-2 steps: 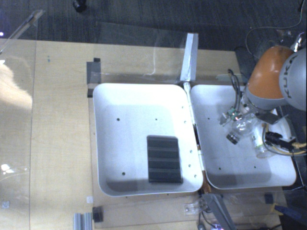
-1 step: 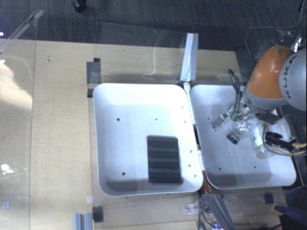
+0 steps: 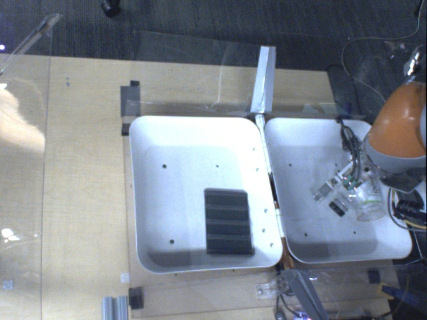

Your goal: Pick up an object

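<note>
A black ridged rectangular block (image 3: pixel 228 222) lies flat in the left bin (image 3: pixel 150 179), toward its front middle. My gripper (image 3: pixel 331 199) is low over the floor of the right bin (image 3: pixel 293 152), in its right half. It stands open, and nothing shows between its fingertips. A clear, glassy object (image 3: pixel 367 203) sits just right of the gripper, partly under the wrist, and its outline is hard to make out. The orange band (image 3: pixel 399 127) of the arm hangs above it.
A metal divider strip (image 3: pixel 264 79) runs back from the seam between the two bins. Cables (image 3: pixel 408 212) trail along the right bin's right rim. Small clamps and brackets (image 3: pixel 131 100) sit on the wooden bench around the bins.
</note>
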Motion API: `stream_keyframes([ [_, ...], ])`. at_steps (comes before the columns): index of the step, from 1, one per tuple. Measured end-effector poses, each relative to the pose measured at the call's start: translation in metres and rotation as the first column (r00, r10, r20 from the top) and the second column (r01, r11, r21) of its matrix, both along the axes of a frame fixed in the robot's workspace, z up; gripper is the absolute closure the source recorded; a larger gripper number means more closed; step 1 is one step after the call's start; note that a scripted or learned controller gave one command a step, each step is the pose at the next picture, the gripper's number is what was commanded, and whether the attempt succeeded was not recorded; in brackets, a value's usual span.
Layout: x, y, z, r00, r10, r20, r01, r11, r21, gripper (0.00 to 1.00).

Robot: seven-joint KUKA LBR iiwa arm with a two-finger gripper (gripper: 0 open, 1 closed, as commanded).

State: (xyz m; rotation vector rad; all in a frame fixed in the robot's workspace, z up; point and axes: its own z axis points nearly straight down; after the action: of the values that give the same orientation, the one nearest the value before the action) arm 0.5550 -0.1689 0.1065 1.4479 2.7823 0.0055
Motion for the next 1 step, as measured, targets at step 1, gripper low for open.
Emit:
stream_keyframes([
  [1, 0.0837, -0.0244, -0.0135, 1.0, -0.019, 0.006, 0.019, 1.0, 0.01, 0.0],
])
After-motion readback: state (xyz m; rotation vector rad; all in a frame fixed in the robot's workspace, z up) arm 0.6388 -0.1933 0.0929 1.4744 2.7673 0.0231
